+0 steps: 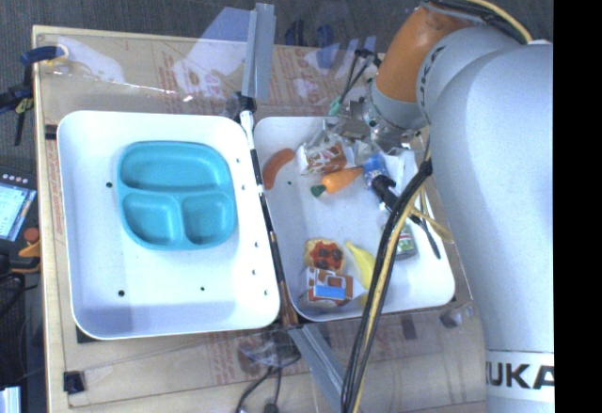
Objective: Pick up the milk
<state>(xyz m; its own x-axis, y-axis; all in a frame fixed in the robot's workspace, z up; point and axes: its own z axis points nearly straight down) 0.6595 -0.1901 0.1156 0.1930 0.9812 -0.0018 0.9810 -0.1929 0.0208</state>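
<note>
The milk (374,166), as best I can judge, is the small white-and-blue carton at about one o'clock in the right bin (433,293), up against its far wall and partly covered by the wrist and a black cable; its label is too small to read, so the naming is a guess. Touching it at nine o'clock lies a carrot (340,181), and just beyond that a shiny snack packet (322,157) and a reddish-brown sausage (276,166) near the bin's left rim. Toward six o'clock, well apart from the carton, sit a printed fruit box (326,272) and a yellow banana (361,262) side by side.

The gripper (362,131) hangs at about eleven o'clock of the carton, low over the cluttered far corner. Whether it is spread or closed, I cannot tell, and nothing can be seen held in it.

The step in hand looks like the approach, with the grasp not yet made. The next move calls for centring over the carton rather than the packet, then descending clear of the carrot and the bin wall.

The left bin (80,214) holds a blue divided tray (177,193); both bins rest on the bench (113,72).
</note>
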